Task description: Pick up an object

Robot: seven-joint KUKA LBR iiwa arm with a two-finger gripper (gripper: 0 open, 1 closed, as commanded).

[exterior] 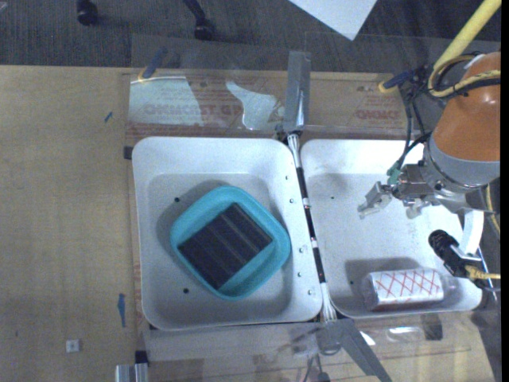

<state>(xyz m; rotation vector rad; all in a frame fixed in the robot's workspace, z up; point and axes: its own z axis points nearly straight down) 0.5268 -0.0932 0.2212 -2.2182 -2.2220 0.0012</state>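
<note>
Left bin (151, 173): I'm starting here, left of the metal divider (298, 94) between the two bins. A teal square dish (231, 241) sits turned like a diamond near its middle.
Dark block (223, 245): it lies inside the teal dish, ribbed on top, black or very dark grey, nothing touching it.
Divider: my landmark, running down between the bins; everything below is placed against it.
Right bin (334, 173): right of the divider, mostly bare white floor up top.
Gripper (374, 201): hanging over the upper middle of the right bin, well right of the divider. Its fingers look spread apart to me, with nothing between them (small in the view, so I hold that loosely).
Boxed object (402, 286): low in the right bin, further from the divider than the fingertips are, lying flat near the bin's front wall. White with a red criss-cross pattern, oblong, rounded ends, possibly wrapped in clear film.
Progress: I judge the pick not yet made. No object is off the floor.
Left to do: come down on one object, close, lift. The box is nearest, I'd say.
</note>
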